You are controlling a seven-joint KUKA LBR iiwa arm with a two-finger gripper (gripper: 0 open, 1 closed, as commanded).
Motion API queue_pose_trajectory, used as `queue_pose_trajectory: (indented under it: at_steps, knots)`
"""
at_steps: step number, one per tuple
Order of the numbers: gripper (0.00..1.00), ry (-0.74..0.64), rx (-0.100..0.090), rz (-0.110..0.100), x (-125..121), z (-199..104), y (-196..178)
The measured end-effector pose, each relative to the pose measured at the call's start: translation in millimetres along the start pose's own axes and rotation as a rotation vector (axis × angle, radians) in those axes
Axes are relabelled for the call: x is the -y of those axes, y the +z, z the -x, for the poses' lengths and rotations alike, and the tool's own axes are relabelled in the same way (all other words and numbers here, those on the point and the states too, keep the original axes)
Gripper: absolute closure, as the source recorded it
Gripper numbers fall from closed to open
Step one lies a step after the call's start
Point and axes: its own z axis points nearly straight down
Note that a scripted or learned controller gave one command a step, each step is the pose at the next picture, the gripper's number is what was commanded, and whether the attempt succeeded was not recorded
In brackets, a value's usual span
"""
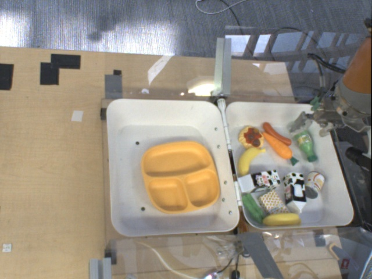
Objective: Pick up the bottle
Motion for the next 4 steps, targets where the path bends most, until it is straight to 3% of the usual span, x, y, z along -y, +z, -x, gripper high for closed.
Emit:
queue_pose_trajectory:
  at_steps: [1,2,3,4]
  knots:
    - [1.0,-0.007,0.0,0.006,-2,-2,-12]
    - [1.0,-0.476,0.003,0.005,-73,-11,-9]
    - [1.0,-0.805,0.006,0.007,-48,24,-132]
    - [0.0,-0.804,0.006,0.006,-48,24,-131]
